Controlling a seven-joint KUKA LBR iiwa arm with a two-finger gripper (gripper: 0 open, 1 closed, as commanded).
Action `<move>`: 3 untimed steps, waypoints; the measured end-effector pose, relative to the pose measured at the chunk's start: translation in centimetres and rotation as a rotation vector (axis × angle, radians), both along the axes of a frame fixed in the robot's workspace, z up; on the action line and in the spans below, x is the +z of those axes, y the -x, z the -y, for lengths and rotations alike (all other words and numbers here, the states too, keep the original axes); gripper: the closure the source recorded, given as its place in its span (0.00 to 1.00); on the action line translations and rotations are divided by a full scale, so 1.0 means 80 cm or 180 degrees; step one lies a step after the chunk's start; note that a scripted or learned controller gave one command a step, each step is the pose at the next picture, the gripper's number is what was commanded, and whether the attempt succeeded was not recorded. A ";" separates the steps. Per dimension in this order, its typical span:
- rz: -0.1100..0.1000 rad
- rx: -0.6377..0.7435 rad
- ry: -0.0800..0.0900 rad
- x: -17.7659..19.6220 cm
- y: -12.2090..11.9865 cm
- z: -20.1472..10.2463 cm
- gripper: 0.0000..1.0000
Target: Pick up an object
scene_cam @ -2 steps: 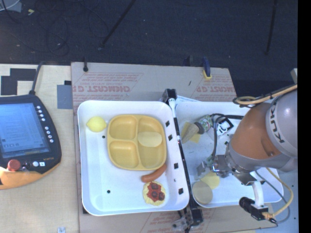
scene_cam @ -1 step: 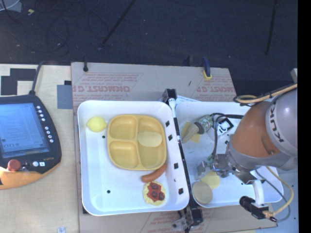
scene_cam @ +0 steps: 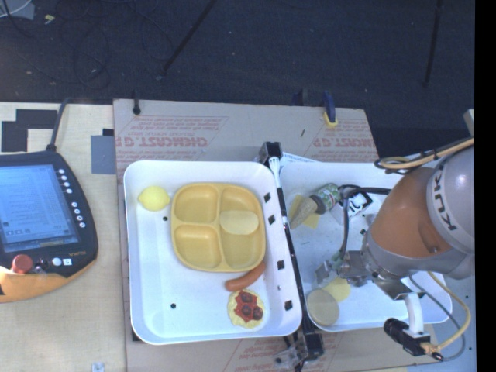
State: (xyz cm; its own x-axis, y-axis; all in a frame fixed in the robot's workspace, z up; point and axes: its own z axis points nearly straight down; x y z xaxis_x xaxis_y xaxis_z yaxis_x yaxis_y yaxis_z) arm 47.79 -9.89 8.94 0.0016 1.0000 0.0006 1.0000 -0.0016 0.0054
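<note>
Toys sit scattered across both bins: a lemon (scene_cam: 153, 198) by the left bin's (scene_cam: 147, 301) far-left corner, and a sausage (scene_cam: 245, 278) and small pizza (scene_cam: 246, 309) near its front edge beside the yellow tray (scene_cam: 203, 246). Over the right bin (scene_cam: 372, 178), the gripper (scene_cam: 339, 270) hangs low; whether it's spread or pinching, can't tell.

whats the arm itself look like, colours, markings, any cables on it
The arm is a bulky, rounded body, grey with a broad orange band above the wrist. Part of dark "KUKA" lettering shows on the grey shell. A tan cable loops over its top and another hangs below. The gripper is a small grey metal assembly with thin black wires running to it, and a black fitting sits under the wrist.
</note>
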 end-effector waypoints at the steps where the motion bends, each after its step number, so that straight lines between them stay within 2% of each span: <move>1: -0.0032 0.0011 -0.0019 0.000 -0.025 0.019 0.00; 2: 0.0001 -0.0006 0.0007 0.000 0.001 -0.004 0.00; 3: -0.0031 0.0010 -0.0012 0.000 -0.023 0.000 0.00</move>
